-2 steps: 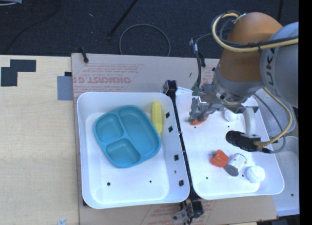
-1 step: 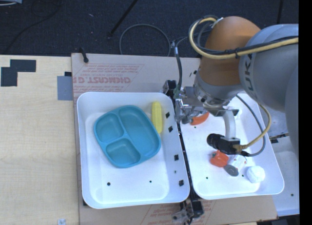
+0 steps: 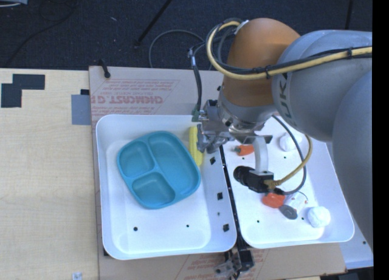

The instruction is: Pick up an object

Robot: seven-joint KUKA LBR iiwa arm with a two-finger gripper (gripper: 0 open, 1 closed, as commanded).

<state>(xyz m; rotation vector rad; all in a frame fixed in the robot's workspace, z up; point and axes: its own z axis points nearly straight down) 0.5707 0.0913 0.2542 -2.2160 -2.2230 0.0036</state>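
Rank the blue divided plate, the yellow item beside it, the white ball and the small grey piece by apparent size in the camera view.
1. blue divided plate, by far the largest.
2. yellow item, partly hidden by the gripper, so its rank is unsure.
3. white ball.
4. small grey piece, close to the ball in size.

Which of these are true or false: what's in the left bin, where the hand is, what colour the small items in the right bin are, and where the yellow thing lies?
1. A blue divided plate lies in the left bin. True.
2. The hand is over the right bin's far right corner. False: it is at the divide between the two bins.
3. The right bin holds an orange item and a white round item. True.
4. The yellow object lies in the middle of the blue plate. False: it lies beside the plate's right edge, by the hand.
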